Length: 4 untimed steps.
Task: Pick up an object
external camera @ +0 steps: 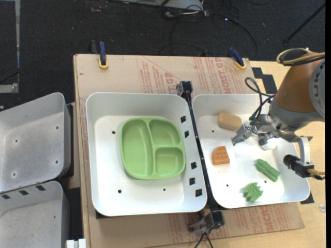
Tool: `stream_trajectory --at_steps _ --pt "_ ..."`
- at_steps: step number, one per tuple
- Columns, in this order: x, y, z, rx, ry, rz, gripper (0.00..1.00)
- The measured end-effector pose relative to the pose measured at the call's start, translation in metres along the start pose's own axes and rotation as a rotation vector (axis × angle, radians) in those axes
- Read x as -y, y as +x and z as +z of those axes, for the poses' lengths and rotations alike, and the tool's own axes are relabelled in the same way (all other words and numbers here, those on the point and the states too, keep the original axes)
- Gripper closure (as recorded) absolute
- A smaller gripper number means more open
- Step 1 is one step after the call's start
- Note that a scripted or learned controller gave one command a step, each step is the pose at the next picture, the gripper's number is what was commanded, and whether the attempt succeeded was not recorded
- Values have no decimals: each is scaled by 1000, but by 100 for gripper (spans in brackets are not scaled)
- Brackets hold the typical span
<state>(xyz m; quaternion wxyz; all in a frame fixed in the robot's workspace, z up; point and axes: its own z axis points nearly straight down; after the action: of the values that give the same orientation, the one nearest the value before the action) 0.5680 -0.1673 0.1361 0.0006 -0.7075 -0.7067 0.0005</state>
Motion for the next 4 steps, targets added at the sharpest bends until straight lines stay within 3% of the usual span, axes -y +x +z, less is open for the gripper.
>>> stream_trajectory --at_steps 1,2,4 --pt "0 1 46 0 1 0 0" --pt "0 0 34 0 -1 1 100" --pt "-19 5 -61 1 -5 -4 100"
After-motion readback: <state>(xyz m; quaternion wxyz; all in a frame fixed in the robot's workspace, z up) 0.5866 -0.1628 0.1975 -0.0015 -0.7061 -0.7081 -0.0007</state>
